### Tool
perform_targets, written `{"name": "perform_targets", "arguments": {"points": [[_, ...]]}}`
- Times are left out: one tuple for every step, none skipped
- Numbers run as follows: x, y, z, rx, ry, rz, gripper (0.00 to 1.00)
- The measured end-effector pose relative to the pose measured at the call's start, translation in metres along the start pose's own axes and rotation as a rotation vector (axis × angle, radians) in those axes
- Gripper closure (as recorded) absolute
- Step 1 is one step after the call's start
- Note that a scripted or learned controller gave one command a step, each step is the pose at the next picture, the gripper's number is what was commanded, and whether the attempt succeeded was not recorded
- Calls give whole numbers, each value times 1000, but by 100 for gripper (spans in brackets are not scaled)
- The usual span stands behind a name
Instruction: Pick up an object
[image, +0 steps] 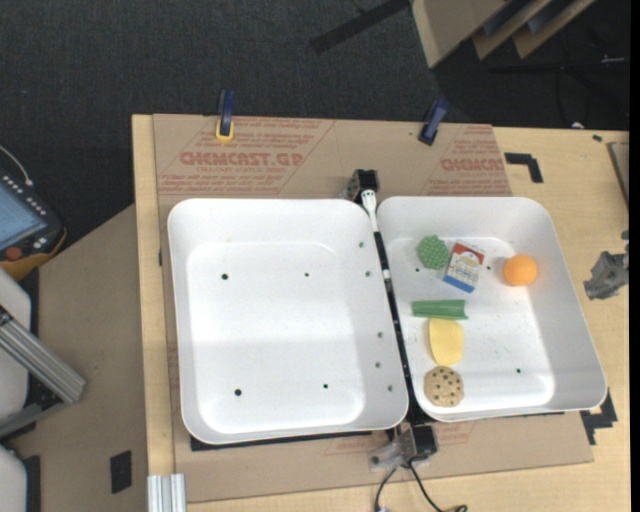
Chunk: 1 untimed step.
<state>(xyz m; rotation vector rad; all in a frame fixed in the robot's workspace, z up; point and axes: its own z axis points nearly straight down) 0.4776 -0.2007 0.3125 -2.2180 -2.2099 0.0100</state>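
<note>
Whether my fingers are released or clenched, I cannot tell, and nothing lies between them that I could name.

I use the right bin (520, 340) as my landmark. All the things I may pick are inside it, on its white floor. An orange ball (520, 270) is near the right wall of this bin, in the far half. Just left of the ball lies a small carton (464, 268) with red, white and blue print, a little tilted. A green round piece with a bumpy surface (432, 252) touches the far left corner of the carton. Nearer to the camera, a flat green bar (439, 309) lies across, close to the bin's left wall. A yellow oval piece (447, 341) lies just below the bar; I cannot tell if they touch. A cookie with dark chips (443, 385) sits at the near left corner of the bin, apart from the yellow piece.

Outside the right wall of this bin, a small grey metal part (605, 275) rests on the tabletop (620, 420). To the left of this bin, edge to edge with it, stands the left bin (270, 320). Under both lies a cardboard sheet (300, 150) with red lettering, held behind the bins by two blue clamps (225, 105).
</note>
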Motion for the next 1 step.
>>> {"name": "perform_targets", "arguments": {"points": [[-25, 2, -3, -14, -6, -1, 100]]}}
